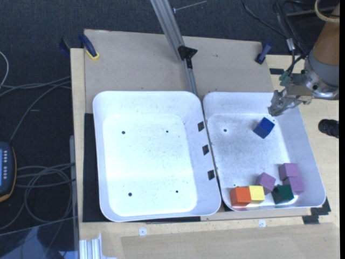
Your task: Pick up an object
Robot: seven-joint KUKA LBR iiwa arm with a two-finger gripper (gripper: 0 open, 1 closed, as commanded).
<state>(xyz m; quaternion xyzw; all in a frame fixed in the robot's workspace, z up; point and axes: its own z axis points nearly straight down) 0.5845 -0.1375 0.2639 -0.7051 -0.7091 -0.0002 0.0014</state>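
From above, the desk (135, 69) carries two shallow white bins side by side, the left bin (148, 104) and the right bin (237, 104), with a slanted metal rail (171, 26) crossing the desk's far side and ending between them. The arm (326, 58) comes in from the right, its orange band above the wrist, and its pincer (276, 108) hangs over the far right part of the right bin. Whether the pincer is wide or narrow cannot be told from this angle. Just below and a little left of it sits a blue cube (264, 127), tilted, close to the pincer's tip; it cannot be told whether the two touch, and the cube is not seen between the fingers. Along the near edge of the right bin lies a cluster of blocks: an orange block (241, 195) touching a yellow block (256, 193), a small purple block (266, 179) just behind them, a dark green block (282, 193) beside them, and two purple blocks (291, 177) stacked close at the right. Blue clamps (89, 46) grip the desk's far corners, and cables (32, 161) lie on the dark floor to the left.
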